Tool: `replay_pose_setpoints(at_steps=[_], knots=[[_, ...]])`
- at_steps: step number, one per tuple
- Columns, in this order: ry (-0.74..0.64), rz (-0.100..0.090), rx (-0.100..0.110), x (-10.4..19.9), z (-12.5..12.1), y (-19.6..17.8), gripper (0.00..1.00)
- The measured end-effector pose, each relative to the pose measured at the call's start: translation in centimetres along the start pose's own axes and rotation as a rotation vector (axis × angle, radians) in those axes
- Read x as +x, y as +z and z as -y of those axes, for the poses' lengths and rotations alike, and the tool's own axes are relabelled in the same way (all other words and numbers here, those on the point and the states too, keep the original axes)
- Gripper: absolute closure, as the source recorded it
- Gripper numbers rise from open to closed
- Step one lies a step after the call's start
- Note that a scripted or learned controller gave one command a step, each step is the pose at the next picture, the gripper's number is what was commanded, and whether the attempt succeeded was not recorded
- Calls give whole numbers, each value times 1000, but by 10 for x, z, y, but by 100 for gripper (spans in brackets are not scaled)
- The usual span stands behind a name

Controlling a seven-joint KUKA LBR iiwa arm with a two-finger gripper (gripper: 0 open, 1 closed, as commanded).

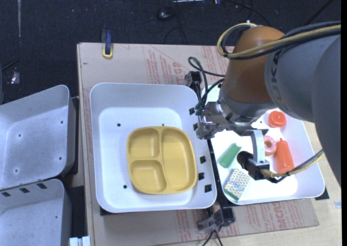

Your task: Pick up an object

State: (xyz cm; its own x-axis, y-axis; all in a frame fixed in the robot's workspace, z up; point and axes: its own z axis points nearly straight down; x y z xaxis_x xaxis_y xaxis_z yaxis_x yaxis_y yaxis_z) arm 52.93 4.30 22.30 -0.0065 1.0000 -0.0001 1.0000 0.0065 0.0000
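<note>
Grey arm [287,71] hangs over right bin [304,186], likely after the green block [229,154]; pincer [210,124] open or closed, cannot tell.

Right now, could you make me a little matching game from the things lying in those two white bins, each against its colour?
Things:
1 divided plate
2 small bar
3 bottle
4 packet

Colours:
A orange
B speckled white
C yellow
D green

Pairs: 1-C, 2-D, 3-A, 4-B.
</note>
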Motion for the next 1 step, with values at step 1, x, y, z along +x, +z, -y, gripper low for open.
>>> replay_pose_setpoints(at_steps=[1], knots=[[-1, -1, -3, 49, -13, -12, 100]])
